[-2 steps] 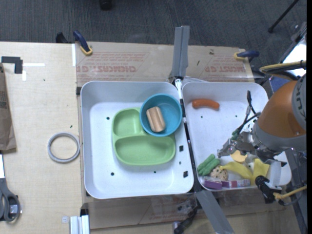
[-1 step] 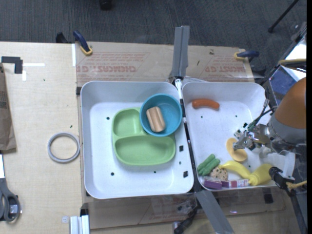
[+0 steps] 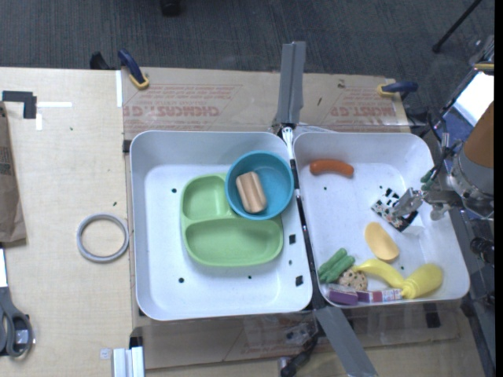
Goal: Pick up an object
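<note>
Over the right bin (image 3: pixel 440 171), the arm's pincer (image 3: pixel 399 210) hangs low above bare floor, its grip state unclear.

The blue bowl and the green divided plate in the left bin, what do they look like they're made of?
Blue bowl: most likely moulded plastic, given its flat, even colour, smooth wall and soft sheen.

Green divided plate: probably the same kind of plastic, matte to semi-gloss, with rounded moulded ridges between its compartments and one uniform colour.

Neither shows glaze glare or metal shine, but the view cannot rule out silicone.

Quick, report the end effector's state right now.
End effector: low in the right bin; open or closed cannot be told.
</note>
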Motion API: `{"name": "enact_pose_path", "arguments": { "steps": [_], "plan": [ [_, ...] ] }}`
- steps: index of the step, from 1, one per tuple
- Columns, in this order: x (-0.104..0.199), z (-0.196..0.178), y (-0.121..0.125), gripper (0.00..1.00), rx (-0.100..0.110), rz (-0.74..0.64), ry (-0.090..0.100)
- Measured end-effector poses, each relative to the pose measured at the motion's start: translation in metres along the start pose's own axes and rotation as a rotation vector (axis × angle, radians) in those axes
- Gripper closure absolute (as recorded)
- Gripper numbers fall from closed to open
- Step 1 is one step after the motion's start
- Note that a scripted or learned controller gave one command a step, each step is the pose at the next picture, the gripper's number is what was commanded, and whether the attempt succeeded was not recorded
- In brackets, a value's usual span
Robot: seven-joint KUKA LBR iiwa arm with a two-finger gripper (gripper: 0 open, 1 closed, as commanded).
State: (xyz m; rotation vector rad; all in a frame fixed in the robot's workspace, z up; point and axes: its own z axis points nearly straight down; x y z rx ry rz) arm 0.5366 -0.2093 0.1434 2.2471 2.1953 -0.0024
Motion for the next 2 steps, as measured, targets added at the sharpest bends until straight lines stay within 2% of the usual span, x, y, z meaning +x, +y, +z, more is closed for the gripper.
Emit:
{"name": "enact_pose_path", "arguments": {
  "steps": [1,2],
  "plan": [
    [0.038,0.051,0.031,0.00,-0.001,-0.208,0.000],
    [0.037,0.041,0.032,1.00,-0.004,-0.209,-0.003]
  ]
}}
